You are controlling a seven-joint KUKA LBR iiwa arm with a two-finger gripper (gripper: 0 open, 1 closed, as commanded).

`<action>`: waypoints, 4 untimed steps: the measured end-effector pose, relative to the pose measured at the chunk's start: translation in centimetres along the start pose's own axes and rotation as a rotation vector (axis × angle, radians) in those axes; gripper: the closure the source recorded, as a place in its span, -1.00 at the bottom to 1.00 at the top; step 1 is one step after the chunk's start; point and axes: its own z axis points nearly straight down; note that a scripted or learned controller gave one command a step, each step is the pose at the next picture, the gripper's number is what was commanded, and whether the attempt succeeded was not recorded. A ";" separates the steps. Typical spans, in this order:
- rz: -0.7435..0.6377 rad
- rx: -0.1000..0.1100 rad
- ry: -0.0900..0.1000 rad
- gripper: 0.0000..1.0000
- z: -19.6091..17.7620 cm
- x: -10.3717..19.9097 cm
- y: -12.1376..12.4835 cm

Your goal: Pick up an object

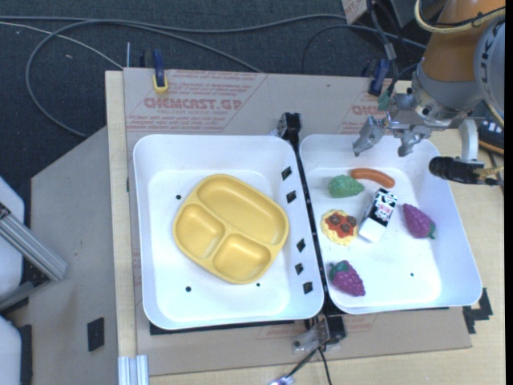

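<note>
One sausage (372, 176), long axis left-right, near right bin (457, 239) far wall; gripper (388, 142) spread, unladen above.

Two bins side by side on the bench (200, 103). In the left bin (152, 215), a tray with three parts (231, 228), near the middle. In the right bin (449, 271), six small things. Toy sausage (373, 176) near the back edge. Leafy toy (345, 186) just left of the sausage and a bit closer to the front. Little carton (378, 215) in the middle, tilted. Tiny pizza (340, 225) just left of the carton. Grape bunch (418, 220) right of the carton, near the right edge. Another grape bunch (347, 278) near the front left corner. Gripper (388, 145) up over the back edge of the right bin.
</note>
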 end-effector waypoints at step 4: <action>-0.004 -0.029 -0.008 -1.00 12.0 -1.2 1.7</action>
